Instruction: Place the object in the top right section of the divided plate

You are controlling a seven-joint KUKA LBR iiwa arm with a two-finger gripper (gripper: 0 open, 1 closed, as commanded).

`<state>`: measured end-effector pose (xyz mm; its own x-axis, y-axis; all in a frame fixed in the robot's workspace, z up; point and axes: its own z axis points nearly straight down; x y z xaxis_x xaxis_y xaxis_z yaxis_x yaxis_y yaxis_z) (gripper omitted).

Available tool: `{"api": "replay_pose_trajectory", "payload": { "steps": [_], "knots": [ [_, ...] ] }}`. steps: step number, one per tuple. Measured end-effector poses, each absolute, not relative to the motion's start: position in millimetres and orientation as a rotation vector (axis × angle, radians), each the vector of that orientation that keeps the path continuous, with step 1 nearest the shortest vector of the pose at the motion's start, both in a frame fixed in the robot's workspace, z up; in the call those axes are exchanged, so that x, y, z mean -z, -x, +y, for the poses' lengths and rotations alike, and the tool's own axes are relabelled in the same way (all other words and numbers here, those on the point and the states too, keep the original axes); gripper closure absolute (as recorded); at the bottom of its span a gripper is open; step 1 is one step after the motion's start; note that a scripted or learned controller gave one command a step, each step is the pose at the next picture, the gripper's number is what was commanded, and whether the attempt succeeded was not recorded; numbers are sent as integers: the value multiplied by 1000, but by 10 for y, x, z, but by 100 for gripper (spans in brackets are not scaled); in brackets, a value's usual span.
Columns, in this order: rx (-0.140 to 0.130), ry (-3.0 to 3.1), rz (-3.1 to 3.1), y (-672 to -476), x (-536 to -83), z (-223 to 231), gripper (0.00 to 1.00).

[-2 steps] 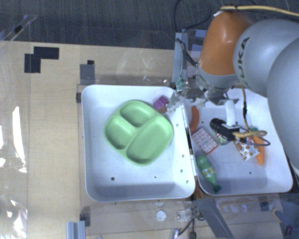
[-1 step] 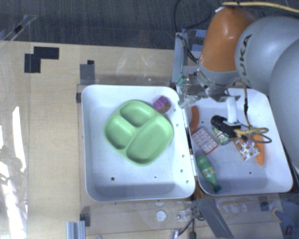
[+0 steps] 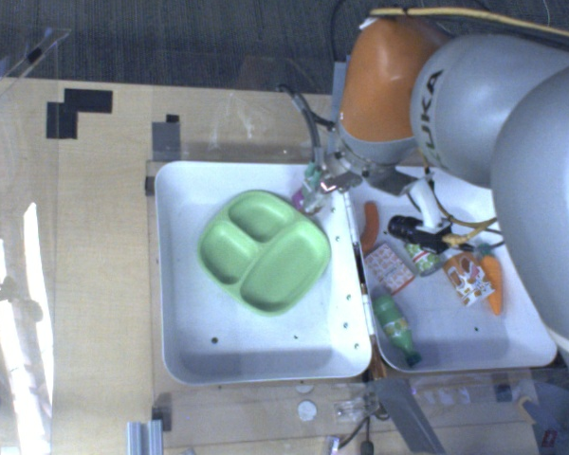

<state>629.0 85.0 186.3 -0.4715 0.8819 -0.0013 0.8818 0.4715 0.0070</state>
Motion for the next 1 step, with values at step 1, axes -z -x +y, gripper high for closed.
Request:
{"api": "replay_pose_trajectory", "payload": {
  "steps": [1],
  "knots": [
    [-8,-1613,2690,-6291,-1865,845,0]
  ]
}}
